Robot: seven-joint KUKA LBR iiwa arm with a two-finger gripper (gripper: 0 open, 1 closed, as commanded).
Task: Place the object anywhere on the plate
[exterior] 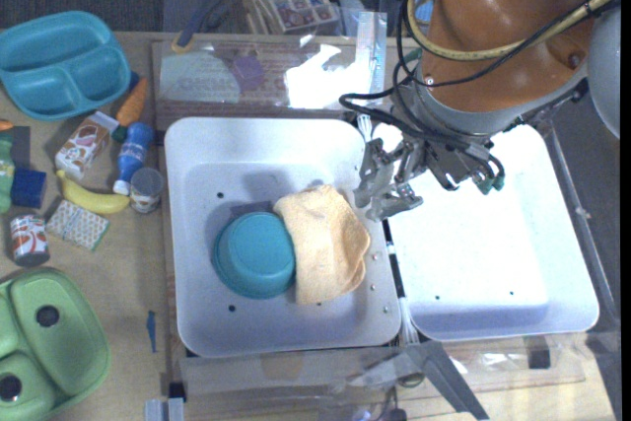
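So the yellow cloth (320, 244) sits in the left bin (187, 163), touching the blue plate (255, 254) on its 3 o'clock side. Gripper (386, 187) hovers at the cloth's 1 o'clock — fingers look apart, holding nothing — the cloth is down at its 7.

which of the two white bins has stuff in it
The left bin, the one farther from the arm. It holds a blue bowl with a yellow cloth lying against it; the right bin shows bare white floor.
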